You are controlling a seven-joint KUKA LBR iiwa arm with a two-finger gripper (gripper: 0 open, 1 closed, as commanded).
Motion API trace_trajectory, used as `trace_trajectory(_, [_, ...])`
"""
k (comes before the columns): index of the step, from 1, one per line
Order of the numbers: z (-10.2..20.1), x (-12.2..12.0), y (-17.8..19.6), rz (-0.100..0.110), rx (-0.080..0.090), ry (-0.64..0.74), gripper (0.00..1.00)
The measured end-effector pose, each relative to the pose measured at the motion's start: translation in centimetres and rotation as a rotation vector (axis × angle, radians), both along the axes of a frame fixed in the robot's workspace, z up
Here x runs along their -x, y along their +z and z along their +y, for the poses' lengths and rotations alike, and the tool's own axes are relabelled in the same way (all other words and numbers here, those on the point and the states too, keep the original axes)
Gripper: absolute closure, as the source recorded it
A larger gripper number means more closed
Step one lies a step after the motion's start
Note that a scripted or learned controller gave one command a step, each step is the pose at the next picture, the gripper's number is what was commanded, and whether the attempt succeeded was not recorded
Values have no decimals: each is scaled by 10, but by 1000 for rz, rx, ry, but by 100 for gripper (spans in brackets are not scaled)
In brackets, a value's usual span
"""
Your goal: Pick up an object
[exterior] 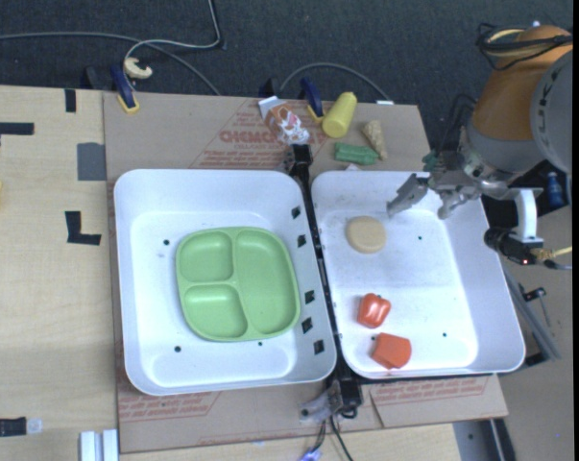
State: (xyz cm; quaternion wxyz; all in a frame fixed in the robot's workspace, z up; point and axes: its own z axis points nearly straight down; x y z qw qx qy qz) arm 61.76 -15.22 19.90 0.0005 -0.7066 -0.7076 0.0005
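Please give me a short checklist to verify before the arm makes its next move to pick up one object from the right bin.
1. Objects to pick lie in the right bin: tan disc, red pepper, orange block. Ok.
2. Gripper is over the right bin, near its back edge. Ok.
3. Fingers spread, nothing between them. Ok.
4. Tan disc lies apart from the other objects, open to a grasp. Ok.
5. Gripper is directly above the disc: not ok, it is off to the right.
6. Gripper height above the bin floor: cannot tell.

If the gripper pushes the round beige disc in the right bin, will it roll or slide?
The beige disc lies flat, so it would probably slide across the right bin rather than roll. Its low profile may make gripping it awkward. It looks like a light toy food piece.
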Motion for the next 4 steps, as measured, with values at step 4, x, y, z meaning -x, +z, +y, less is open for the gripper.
trace_trajectory(4, [57,128,-113,-2,-2,0,0])
